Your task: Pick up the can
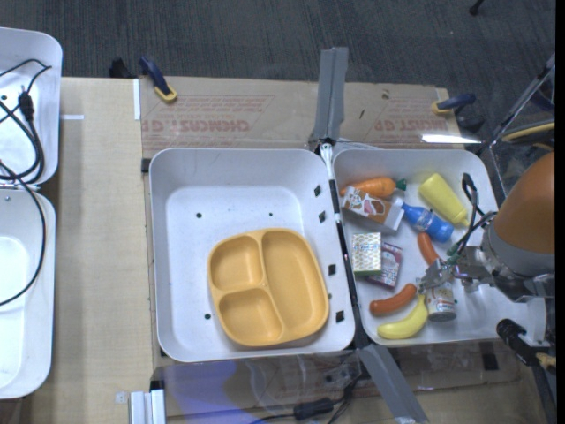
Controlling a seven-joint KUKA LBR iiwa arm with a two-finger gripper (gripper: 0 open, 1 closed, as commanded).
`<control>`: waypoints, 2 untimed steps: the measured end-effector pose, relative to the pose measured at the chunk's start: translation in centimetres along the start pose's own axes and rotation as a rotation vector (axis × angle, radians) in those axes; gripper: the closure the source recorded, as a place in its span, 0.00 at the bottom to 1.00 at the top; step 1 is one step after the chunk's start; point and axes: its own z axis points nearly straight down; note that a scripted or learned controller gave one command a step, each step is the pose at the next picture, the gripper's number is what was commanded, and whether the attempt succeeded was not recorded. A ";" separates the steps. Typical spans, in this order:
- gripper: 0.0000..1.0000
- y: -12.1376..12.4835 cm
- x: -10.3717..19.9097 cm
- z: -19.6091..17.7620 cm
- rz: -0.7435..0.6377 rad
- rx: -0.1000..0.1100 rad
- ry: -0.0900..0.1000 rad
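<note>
The can (441,305) lies at five o'clock in the right bin (477,329), between the banana (404,323) and the gripper (439,281) just above it. Descend straight, keeping clear of the banana.

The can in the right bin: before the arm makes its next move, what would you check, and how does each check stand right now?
1. Gripper over the can: ok, it sits right at the can's top.
2. Can between the fingers: cannot tell, the metal parts blur together there.
3. Can upright: cannot tell, it is small and partly covered.
4. Room around the can: not ok, the banana touches its left side and the sausage lies close by.
5. Can clear of the right bin wall: ok, it stands inside the floor, off the near rim.
6. Yellow tray out of the way: ok, it lies in the left bin.
</note>
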 end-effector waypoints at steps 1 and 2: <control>1.00 0.0 -0.1 -0.9 0.005 0.000 0.000; 0.00 0.0 -0.1 -0.9 0.004 0.000 0.000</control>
